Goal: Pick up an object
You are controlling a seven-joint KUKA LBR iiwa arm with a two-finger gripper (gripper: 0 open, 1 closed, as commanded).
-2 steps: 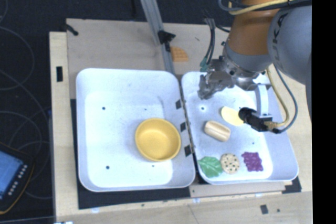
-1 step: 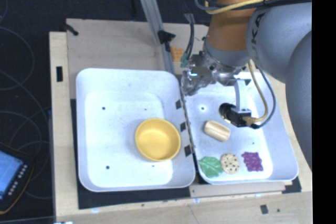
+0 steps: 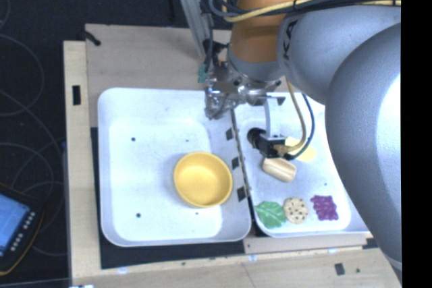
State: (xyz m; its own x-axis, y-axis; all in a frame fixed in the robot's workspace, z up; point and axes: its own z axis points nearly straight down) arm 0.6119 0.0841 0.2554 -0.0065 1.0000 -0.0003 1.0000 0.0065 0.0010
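On a wooden bench with two white bins, the gripper, grip state unclear, hovers above a yellow bowl; descending squarely over its rim seems best.

Both bins look like smooth white plastic with a soft sheen – the left bin shows a few small dark specks, the right bin carries small toy-like pieces. The yellow bowl seems smooth plastic, faintly glossy inside. The green leaf and purple grape bunch look like matt moulded plastic; the cookie has a rough, speckled face. The tan cylinder looks matt, like wood or plastic. The arm has a smooth grey painted shell – its orange band is shinier. The gripper looks like bare metal. The bench is matt, pale wood-like board
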